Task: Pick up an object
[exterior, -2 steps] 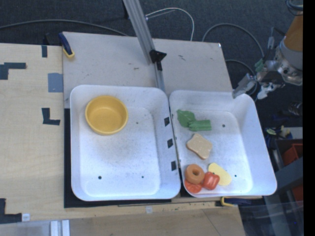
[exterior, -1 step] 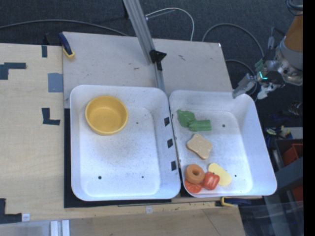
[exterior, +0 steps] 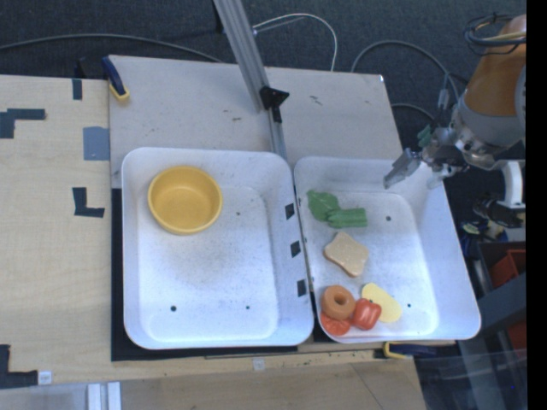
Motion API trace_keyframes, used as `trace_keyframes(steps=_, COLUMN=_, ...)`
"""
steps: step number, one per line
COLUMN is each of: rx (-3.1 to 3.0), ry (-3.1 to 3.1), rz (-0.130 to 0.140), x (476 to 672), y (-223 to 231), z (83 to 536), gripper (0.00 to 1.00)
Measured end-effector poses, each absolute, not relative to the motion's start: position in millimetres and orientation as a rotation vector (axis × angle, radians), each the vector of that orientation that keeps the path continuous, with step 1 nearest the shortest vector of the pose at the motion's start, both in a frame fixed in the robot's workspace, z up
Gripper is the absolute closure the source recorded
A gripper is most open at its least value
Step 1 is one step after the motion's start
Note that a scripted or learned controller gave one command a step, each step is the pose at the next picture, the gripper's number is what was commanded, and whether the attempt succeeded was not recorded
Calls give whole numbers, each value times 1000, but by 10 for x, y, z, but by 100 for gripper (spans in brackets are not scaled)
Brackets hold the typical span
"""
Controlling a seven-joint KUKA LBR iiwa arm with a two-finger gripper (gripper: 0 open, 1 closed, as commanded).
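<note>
**Grey pincer hanging over the right bin's far corner**

White plastic bins are sitting side by side on the table (exterior: 197, 101). The left bin (exterior: 205, 314) is holding a yellow bowl (exterior: 185, 199) near its far left corner. The right bin (exterior: 427, 254) is carrying the small food pieces: a green piece (exterior: 335, 211) is lying toward the far side, a slice of bread (exterior: 346, 254) is resting just nearer than it, and at the near edge a brown doughnut (exterior: 338, 301), a red pepper (exterior: 366, 314) and a yellow piece (exterior: 382, 301) are crowding together, touching one another.

The arm (exterior: 494, 92) is reaching in from the right, with the pincer (exterior: 399, 174) hanging over the far right corner of the right bin, well apart from every food piece. Nothing is sitting between its fingers; whether they are apart or together is too small to tell.
</note>
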State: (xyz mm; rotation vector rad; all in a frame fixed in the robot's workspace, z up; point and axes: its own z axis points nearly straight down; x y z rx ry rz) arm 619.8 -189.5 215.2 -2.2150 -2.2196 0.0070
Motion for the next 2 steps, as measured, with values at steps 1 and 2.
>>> trace_keyframes(steps=1, rx=-2215, ry=-2220, rz=7, x=6263, y=-1819, z=1609, gripper=0)
trace_keyframes(steps=2, rx=-2217, ry=-2220, rz=6, x=6259, y=-1796, z=966, gripper=0)
